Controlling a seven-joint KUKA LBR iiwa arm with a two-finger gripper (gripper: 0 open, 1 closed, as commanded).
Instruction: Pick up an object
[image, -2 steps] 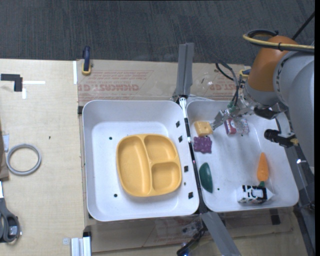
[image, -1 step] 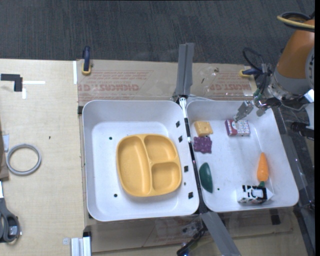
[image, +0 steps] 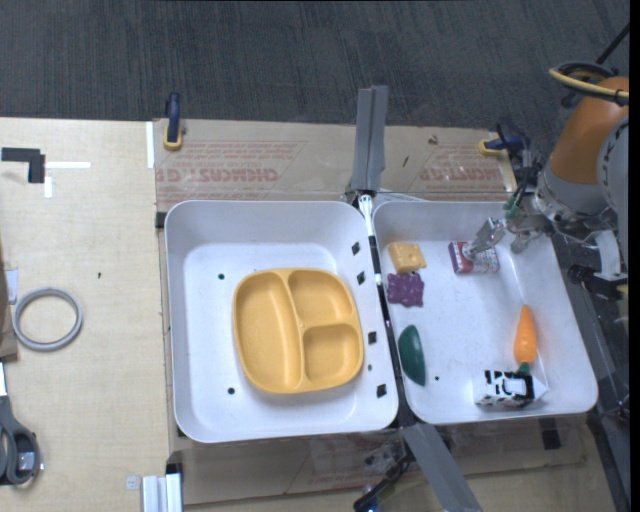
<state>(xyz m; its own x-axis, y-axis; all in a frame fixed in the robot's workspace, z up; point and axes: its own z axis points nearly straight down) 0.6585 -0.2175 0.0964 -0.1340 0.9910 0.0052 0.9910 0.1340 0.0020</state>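
On the bare bench at the far left lies a grey tape ring, with a pair of scissors nearer, at the left edge. The left bin holds a yellow divided plate, lying flat with its three compartments facing up. A grey divider strip runs from the far side down to where the two bins meet.

In the right bin, a yellow block sits close to the left wall, with a purple grape bunch just beside it on the near side. Nearer again lies a dark green oval piece, tilted, close to the same wall. A small red and white packet lies toward the far middle of the bin. An orange carrot lies on the right side, and a black and white object rests in the near right corner.

The gripper hangs over the far part of the right bin, its tip right at the red and white packet; whether it touches it, or how wide the claw stands, I cannot tell. The arm comes in from the far right
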